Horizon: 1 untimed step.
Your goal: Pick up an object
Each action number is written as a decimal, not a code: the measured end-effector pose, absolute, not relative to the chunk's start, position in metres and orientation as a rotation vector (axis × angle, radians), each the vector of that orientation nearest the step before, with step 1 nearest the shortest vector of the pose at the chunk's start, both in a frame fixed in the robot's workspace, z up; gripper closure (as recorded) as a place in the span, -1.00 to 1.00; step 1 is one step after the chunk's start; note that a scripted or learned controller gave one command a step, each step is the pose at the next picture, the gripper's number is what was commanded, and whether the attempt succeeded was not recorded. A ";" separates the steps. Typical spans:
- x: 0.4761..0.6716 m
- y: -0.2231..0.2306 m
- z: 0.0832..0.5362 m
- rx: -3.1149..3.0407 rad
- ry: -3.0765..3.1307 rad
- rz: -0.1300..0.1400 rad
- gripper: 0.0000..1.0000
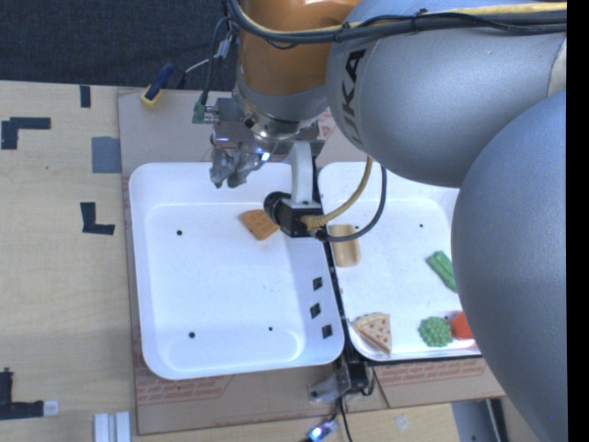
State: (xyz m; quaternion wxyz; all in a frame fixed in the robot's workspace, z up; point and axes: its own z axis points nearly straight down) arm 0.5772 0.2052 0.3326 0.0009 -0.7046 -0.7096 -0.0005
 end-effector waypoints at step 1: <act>0.555 0.236 0.359 -2.213 -2.228 -0.002 1.00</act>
